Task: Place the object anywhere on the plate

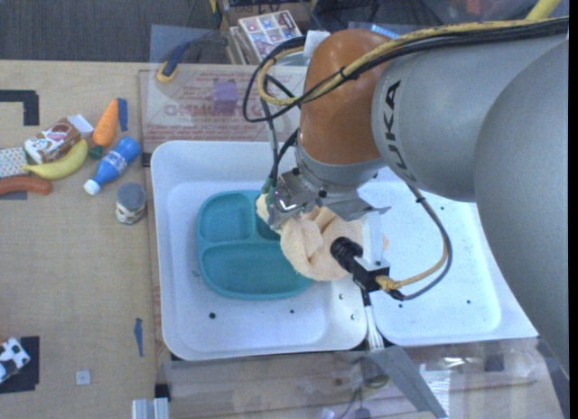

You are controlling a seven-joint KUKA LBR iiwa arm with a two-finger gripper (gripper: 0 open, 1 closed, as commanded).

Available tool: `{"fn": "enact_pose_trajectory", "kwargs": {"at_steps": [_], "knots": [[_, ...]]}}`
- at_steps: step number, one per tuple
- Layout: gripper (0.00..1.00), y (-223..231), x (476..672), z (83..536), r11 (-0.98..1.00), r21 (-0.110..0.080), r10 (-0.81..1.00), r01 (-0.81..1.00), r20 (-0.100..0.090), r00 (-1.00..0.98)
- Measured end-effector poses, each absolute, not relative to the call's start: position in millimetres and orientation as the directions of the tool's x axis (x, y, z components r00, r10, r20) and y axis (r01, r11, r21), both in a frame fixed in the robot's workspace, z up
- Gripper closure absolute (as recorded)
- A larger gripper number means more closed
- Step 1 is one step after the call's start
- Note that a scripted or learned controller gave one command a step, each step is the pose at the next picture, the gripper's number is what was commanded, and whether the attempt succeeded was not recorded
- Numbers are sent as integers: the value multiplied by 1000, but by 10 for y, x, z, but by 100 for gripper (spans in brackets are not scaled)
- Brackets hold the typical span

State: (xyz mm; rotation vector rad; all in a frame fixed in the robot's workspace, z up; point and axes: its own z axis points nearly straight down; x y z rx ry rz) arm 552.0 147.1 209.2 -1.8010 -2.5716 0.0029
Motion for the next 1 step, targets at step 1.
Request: {"fn": "enact_pose_trajectory", "kwargs": {"at_steps": [1], "knots": [[0, 1469, 5522, 2094, 341, -2, 940, 940, 1, -341]]}}
